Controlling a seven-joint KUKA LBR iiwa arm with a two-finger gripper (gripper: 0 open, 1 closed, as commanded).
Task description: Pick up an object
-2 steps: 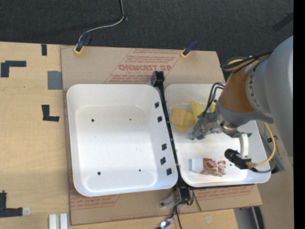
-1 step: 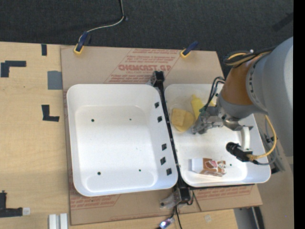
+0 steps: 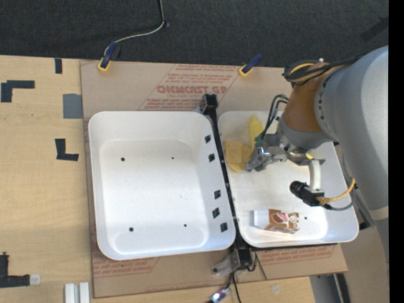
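Arm (image 3: 344, 115) is reaching in from the right, grey body filling the upper right corner, orange band (image 3: 302, 109) sitting above the wrist; gripper (image 3: 259, 158) is hanging low in the right bin (image 3: 328, 232), near that bin's left side; cannot tell how the end effector is set, it's too small and dark against the clutter here.

Yellow sponge-like block (image 3: 235, 154) is lying in the right bin just left of the gripper, touching or nearly touching it, can't separate the two; nothing is clearly showing as gripped; a brighter yellow piece (image 3: 255, 129) is sitting just above it, toward the bin's far edge, partly behind the wrist cabling.

Small packet with a white end and a brown-red printed face (image 3: 278, 219) is lying flat near the right bin's front edge, well apart from the gripper.

Black connector with a yellow cable (image 3: 306, 192) is hanging off the arm over the bin's right part.

Left bin (image 3: 101, 169) is sitting beside the right one, the two meeting along a black divider strip (image 3: 218, 169); both are resting on a cardboard sheet (image 3: 183, 87) with red print, held at the far edge by two clamps (image 3: 107, 60).
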